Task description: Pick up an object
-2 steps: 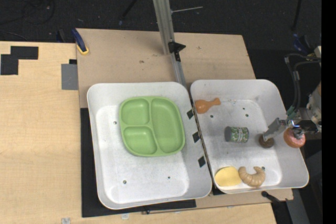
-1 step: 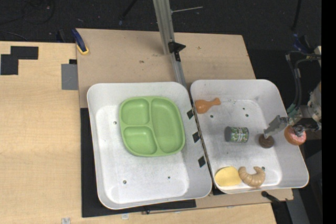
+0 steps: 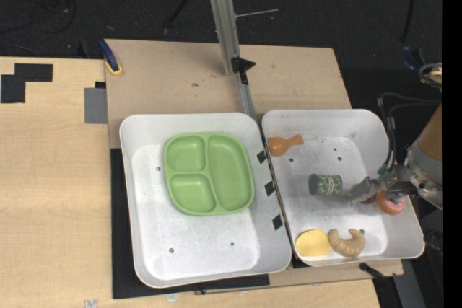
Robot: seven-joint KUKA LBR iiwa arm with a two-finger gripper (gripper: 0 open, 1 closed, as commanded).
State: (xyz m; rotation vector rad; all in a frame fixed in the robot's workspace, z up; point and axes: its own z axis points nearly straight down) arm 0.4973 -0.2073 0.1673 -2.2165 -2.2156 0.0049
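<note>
The right bin [image 3: 361,119] holds a small can with a green label [image 3: 327,185] lying on its side near the middle. An orange drumstick-shaped toy [image 3: 283,144] lies at the bin's upper left. A yellow round piece [image 3: 312,242] and a tan curled toy [image 3: 348,242] sit at the bin's front edge. A pink ring-shaped toy [image 3: 393,204] rests at the right side. My gripper [image 3: 369,190] reaches in low from the right, its dark tip between the can and the pink ring, just right of the can.
The left bin [image 3: 144,227] carries a green divided plate [image 3: 208,173]. An upright metal post [image 3: 224,18] rises behind the bins. The arm's body [image 3: 429,169] hangs over the right bin's right wall.
</note>
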